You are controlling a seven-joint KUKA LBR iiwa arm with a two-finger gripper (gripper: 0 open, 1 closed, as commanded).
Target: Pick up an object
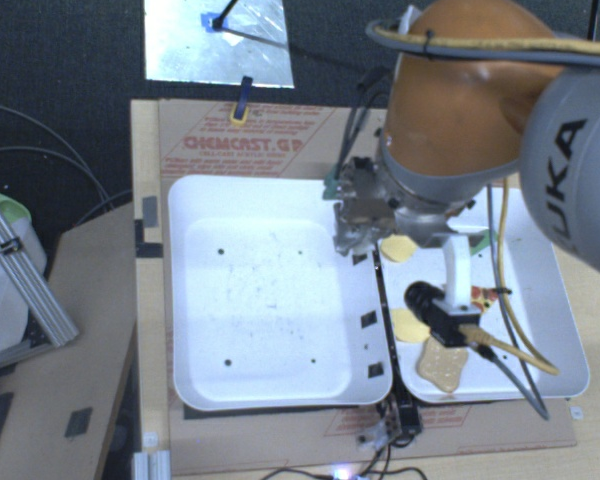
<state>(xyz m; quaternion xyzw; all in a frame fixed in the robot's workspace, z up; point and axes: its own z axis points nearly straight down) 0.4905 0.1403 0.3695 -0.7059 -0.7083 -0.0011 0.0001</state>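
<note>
My gripper (354, 236) hangs low over the inner edge of the right bin (570, 353), close to the divider between the two bins. In that bin a yellow piece (398, 250) lies just right of the gripper, partly under the wrist. A second yellow piece (409, 326) sits nearer the front, and a tan toast-shaped piece (442, 367) lies at the front edge. A small red and green item (492, 293) lies further right. The big orange and grey arm hides much of the right bin's back half.
The left bin (195, 368) adjoins the right one on a cardboard sheet (240, 143). A shiny metal plate (218, 28) lies beyond the bench. An aluminium frame (20, 278) stands at the far left.
</note>
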